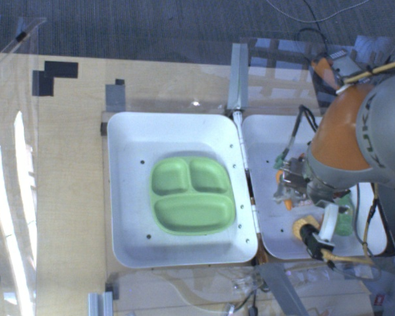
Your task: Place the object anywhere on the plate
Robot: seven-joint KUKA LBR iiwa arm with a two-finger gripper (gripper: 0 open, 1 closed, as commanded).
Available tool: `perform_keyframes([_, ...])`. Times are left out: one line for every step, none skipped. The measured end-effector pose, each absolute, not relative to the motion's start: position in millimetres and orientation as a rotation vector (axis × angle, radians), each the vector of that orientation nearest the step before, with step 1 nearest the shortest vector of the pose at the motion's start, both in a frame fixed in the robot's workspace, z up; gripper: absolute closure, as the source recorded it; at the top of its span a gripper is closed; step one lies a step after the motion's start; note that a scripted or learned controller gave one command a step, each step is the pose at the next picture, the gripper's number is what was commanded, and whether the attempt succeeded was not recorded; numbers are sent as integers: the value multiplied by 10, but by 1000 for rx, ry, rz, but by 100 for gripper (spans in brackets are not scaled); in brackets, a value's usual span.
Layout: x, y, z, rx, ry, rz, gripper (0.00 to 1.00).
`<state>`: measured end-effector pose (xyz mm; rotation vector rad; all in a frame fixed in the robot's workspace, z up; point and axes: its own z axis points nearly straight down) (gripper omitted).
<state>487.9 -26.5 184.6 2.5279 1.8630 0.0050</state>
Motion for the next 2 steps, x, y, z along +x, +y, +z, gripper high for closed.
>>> perform_keyframes([5301, 184, 2426, 2377, 2049, 6, 100])
perform_keyframes([5341, 936, 2160, 2414, 2009, 2, 100])
